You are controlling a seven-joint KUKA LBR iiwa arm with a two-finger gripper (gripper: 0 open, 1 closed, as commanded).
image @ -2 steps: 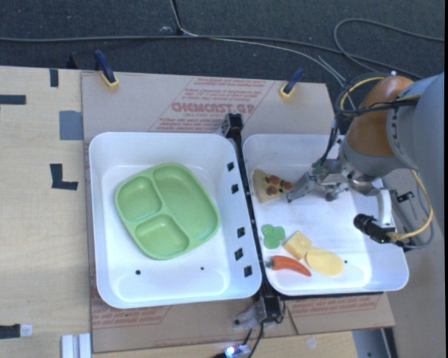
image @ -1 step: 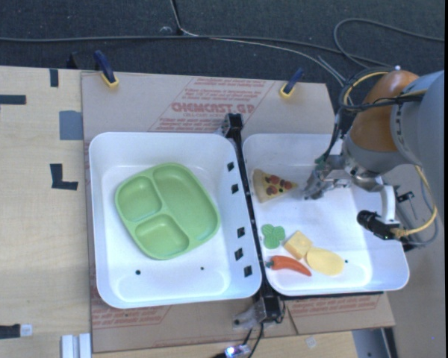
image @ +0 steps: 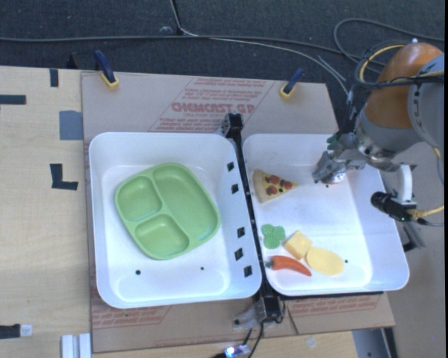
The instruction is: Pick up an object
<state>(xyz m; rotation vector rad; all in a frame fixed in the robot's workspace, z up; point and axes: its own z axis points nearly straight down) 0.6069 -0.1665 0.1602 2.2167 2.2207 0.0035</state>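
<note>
Overhead: wooden bench [image: 30,222], two white bins [image: 104,222] (cardboard [image: 201,103] beneath).

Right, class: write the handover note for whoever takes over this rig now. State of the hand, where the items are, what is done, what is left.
Hand: low over the right bin, upper part, right of the pizza slice; nothing visibly held.
Right bin, lower part: green piece, yellow cube, carrot, yellow oval piece.
Left bin: green divided tray.
Done: no object picked.
Left: grasp and lift one; the pizza slice is probably nearest.
</note>
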